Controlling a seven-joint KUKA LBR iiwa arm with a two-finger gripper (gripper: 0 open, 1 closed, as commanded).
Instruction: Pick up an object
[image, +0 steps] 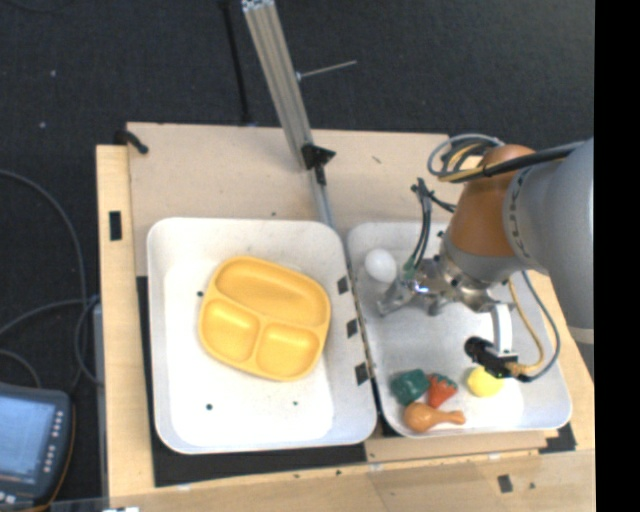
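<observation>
Orange pear-shaped toy at right bin's near edge, beside green, red and yellow pieces; white ball farther back. Claw low over bin, grip state unreadable.

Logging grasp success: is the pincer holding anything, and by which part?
Cannot be told. The pincer sits low in the right bin beside the white ball; nothing is visible in it.
</observation>
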